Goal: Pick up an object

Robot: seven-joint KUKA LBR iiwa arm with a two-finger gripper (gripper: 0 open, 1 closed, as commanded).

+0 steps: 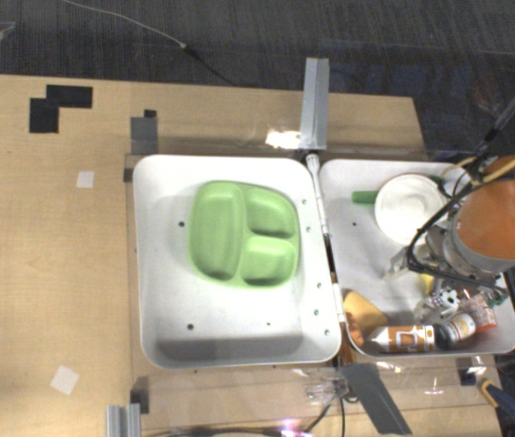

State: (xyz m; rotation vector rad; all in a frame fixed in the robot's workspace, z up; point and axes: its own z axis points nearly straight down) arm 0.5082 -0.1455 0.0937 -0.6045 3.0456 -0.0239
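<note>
Right bin (512,340), near edge: a bottle (414,338) lies on its side along the near wall, pale label, dark cap pointing to the bin's right side. Just beside its base, in the near left corner, a brown piece (363,309) leans against the wall. At the cap end, towards the near right corner, lies a red-and-white piece (483,318), too small to identify. A small yellow piece (441,292) sits just beyond the bottle, close under the robot's wrist.

Tool (447,282): it hangs over the right half of the right bin, above the cluster at the near edge. The grey arm (505,221) with its orange band comes in over the bin's right side and covers it from above. Whether the tool is apart or together cannot be told, nor whether it touches any item.

Left bin (230,344): a green plate (243,233) with three compartments lies flat, centred, slightly nearer the far edge, well apart from the walls.

Right bin, far portion: a white bowl (408,206) stands upright near the far edge, with the arm just beside it on the right. A short green stick (364,197) lies beside the bowl, towards the far left corner.

Tabletop (48,271): both bins rest on it side by side, walls touching. A grey metal post (315,106) stands at the far end of their joint.
</note>
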